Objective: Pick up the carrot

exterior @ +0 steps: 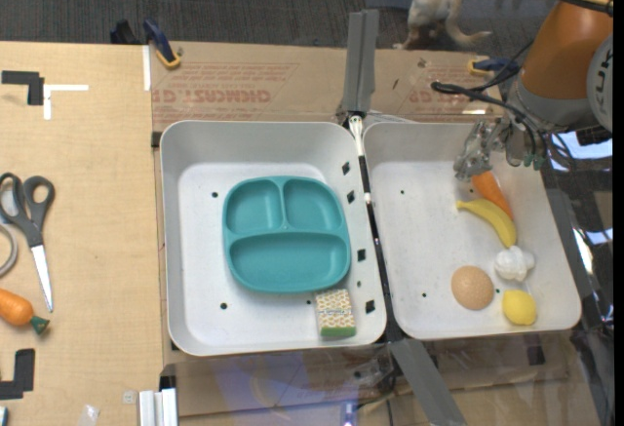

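Note:
An orange carrot (490, 191) lies in the right bin (419, 258) near its far right side, just above a banana (494, 218). My gripper (476, 159) hangs directly over the carrot's upper end, touching it or nearly so. The arm, with its orange band (573, 46), comes in from the upper right. A second carrot-like orange toy (16, 308) lies on the bench at the far left, outside the bins.
The right bin also holds a white object (514, 263), a brown egg-shaped ball (472, 288) and a lemon (520, 307). In the left bin are a teal divided plate (287, 234) and a sponge (335, 314). Scissors (29, 219) lie on the bench at left.

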You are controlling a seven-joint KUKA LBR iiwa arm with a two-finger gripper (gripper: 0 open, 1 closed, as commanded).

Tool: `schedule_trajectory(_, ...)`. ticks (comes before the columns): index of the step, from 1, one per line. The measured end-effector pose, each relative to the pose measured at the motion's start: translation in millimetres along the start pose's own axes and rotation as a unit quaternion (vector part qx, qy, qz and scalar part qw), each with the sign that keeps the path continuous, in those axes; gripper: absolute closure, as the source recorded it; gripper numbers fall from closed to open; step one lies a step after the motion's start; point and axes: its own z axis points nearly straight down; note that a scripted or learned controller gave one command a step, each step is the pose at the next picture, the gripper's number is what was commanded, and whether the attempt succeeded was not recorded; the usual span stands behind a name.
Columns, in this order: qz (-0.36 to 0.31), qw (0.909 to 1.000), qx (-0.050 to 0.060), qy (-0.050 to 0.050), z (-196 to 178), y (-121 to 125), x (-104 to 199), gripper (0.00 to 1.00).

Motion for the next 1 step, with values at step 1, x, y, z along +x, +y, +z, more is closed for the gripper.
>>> schedule_trajectory(1, 0.047, 0.9989, 0.008, 0.003, -64.2, 53.8, 50.8, 1.0)
